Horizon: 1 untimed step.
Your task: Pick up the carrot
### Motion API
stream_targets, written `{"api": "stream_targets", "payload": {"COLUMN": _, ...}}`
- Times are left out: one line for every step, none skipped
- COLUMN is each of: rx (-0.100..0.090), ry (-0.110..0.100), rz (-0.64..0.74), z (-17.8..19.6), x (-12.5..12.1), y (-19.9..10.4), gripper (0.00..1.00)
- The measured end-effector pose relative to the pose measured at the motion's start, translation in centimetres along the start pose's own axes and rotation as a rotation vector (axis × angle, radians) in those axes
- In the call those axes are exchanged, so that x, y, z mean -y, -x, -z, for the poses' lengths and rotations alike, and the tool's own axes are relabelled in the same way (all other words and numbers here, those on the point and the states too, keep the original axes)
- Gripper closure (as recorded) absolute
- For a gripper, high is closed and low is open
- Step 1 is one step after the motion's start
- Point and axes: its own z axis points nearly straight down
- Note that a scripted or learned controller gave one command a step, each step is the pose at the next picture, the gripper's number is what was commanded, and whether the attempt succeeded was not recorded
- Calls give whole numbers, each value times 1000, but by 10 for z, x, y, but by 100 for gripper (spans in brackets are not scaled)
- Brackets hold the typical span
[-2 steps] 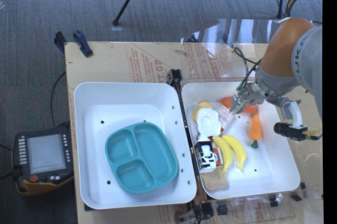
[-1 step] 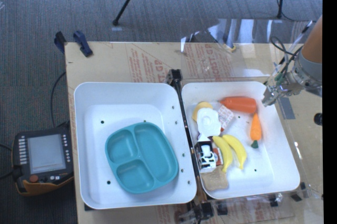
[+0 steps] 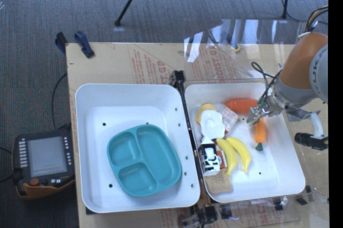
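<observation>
Seen from above the desk [image 3: 134, 61], the grey arm's tool [image 3: 256, 113] hangs over the right white bin [image 3: 278, 168], just above the small orange carrot [image 3: 260, 133]; its grip width cannot be told.

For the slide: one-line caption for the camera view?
Gripper poised over the carrot in the right bin; teal tray sits in the left bin.

Teal 3-compartment tray [image 3: 143, 167] in the left white bin [image 3: 91, 98], right white bin [image 3: 284, 168] holding 2 bananas [image 3: 236, 153], a fried egg toy [image 3: 212, 123], a bread slice [image 3: 218, 183], a small carton [image 3: 210, 159], teach pendant [image 3: 44, 161] on the carpet, blue clamp [image 3: 83, 44] at the counter [image 3: 139, 63] corner.
</observation>
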Motion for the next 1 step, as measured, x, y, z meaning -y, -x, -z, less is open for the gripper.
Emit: {"api": "stream_targets", "payload": {"rx": 5, "ry": 19, "rz": 36, "z": 94, "x": -30, "y": -142, "gripper": 100}}
